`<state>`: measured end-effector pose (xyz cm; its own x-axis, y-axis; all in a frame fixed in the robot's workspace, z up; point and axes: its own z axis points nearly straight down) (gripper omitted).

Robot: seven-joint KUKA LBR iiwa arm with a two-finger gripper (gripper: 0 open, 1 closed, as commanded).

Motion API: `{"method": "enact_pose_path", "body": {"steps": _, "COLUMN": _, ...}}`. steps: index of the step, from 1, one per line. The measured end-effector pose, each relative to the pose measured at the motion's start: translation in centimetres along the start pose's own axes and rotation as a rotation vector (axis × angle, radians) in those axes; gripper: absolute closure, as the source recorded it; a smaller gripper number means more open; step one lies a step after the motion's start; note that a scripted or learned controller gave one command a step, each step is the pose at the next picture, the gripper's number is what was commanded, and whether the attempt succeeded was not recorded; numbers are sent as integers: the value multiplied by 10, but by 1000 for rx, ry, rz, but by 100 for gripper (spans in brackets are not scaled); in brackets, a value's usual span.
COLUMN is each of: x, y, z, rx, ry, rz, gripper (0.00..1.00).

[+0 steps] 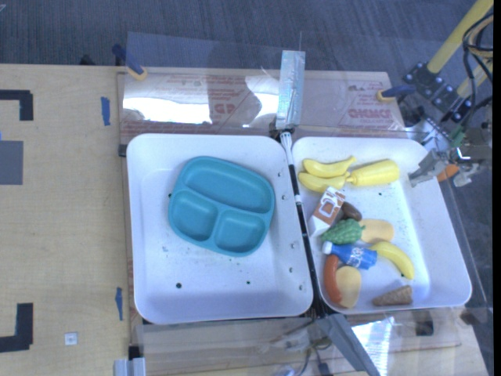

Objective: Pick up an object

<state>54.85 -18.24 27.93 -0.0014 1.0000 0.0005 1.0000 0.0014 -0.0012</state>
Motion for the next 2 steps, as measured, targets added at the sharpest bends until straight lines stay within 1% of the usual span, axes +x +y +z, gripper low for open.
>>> {"method": "enact_pose_path", "body": {"steps": 1, "x": 13, "y": -19, "z": -68, "rx": -10, "ry": -5, "rz": -169, "gripper": 0}}
{"method": "enact_pose_path", "body": {"steps": 2, "x": 50, "y": 27, "z": 64, "rx": 10, "ry": 3, "rz": -263, "gripper": 0}}
